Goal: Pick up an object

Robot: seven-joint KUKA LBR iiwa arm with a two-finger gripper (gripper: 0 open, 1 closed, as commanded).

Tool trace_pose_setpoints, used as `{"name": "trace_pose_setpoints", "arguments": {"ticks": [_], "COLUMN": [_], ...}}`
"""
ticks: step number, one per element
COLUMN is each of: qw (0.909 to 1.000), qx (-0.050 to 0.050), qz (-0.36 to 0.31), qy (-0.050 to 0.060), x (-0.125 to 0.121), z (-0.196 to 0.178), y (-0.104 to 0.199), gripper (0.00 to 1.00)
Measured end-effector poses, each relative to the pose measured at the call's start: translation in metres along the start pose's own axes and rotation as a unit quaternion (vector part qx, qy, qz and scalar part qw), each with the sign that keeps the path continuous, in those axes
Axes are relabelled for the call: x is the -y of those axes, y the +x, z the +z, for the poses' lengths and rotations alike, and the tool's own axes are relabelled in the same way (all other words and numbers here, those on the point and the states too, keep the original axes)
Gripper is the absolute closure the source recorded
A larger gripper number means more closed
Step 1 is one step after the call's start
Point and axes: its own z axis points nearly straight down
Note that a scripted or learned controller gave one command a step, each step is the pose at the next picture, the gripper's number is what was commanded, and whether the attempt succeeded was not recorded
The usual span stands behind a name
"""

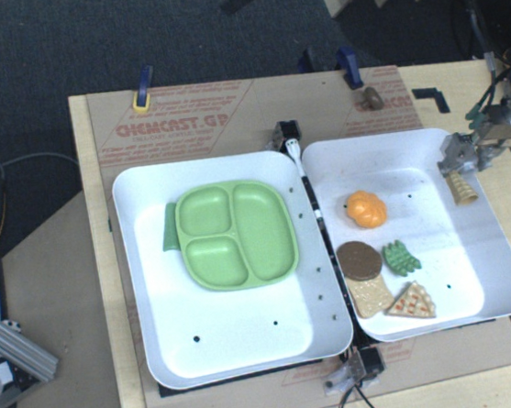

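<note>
The left bin (pixel 151 257) held a green tray (pixel 237 234) with three compartments, lying a little above the bin's middle and tilted slightly. A darker green edge stuck out from under the tray's left side; I could not tell what it was.

In the right bin (pixel 482 244), the food pieces sat grouped toward the left wall. An orange (pixel 366 209) lay highest, apart from the rest. Below it a brown disc (pixel 358 260) rested on the top of a cracker (pixel 371 297), with a green sprig (pixel 401 258) just to the disc's right. A pizza slice (pixel 410 302) lay at the bottom, touching the cracker's right edge.

The gripper (pixel 464 156) hung over the bin's upper right corner, well apart from the food. A tan cylinder (pixel 462 188) sat just beneath it; whether the fingers were apart or together I could not tell.
</note>
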Motion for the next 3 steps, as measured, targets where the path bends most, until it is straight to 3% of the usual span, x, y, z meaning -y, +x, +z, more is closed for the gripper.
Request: {"name": "trace_pose_setpoints", "arguments": {"ticks": [3], "qw": [1.0000], "qx": [-0.002], "qz": [-0.002], "qy": [0.004], "x": [0.018], "z": [-0.002], "y": [0.165], "gripper": [1.00]}}
